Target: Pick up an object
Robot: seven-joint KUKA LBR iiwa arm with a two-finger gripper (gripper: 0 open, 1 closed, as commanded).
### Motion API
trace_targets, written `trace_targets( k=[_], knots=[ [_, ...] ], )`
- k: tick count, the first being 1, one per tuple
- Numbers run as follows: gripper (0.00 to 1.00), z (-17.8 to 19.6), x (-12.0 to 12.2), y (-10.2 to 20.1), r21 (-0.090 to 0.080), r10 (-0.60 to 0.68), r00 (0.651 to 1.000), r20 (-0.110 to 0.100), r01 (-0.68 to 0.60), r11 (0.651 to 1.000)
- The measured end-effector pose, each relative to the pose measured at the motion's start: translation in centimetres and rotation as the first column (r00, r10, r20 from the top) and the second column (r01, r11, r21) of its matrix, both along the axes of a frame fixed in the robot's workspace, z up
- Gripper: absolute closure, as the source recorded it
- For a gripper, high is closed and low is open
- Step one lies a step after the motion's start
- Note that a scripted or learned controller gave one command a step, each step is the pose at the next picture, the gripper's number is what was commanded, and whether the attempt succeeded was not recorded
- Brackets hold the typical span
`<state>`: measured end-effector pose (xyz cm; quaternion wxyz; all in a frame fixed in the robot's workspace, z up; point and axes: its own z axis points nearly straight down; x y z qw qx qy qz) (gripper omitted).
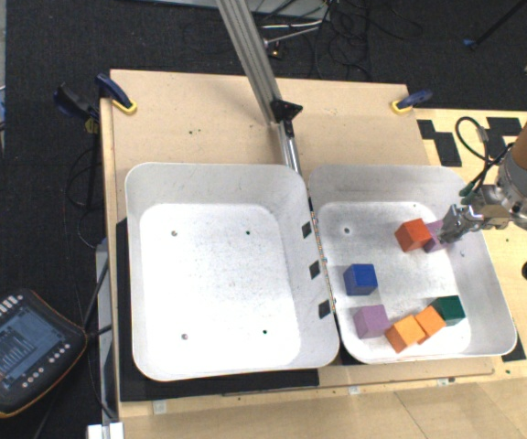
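The gripper (446, 230) hovers at three o'clock of an orange block (414, 235); its grip state is unclear. Next, probably, it must close around that block.

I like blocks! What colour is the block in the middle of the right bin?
Blue cube-shaped block, camera view.

Two shallow white plastic bins sit side by side on the bench. Right bin (483, 273) holds all objects: orange cube (414, 235) far right, touching the two-finger gripper (448, 228); blue cube (360, 278) centre-left; purple cube (370, 320), second orange block (407, 330), green cube (448, 311) clustered along near edge. A small purple piece (434, 233), possibly another block, lies beside the gripper.
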<state>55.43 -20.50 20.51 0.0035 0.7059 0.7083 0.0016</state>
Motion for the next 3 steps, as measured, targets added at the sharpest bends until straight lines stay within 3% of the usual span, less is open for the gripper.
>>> trace_targets(
  k=[1, 3],
  knots=[
    [1.0, 0.2, 0.1, 0.0, 0.002, -0.001, 1.0, -0.005, 0.001, 1.0],
    [1.0, 0.6, -0.1, 10.1, 0.005, 0.005, 1.0, -0.007, -0.005, 1.0]
  ],
)
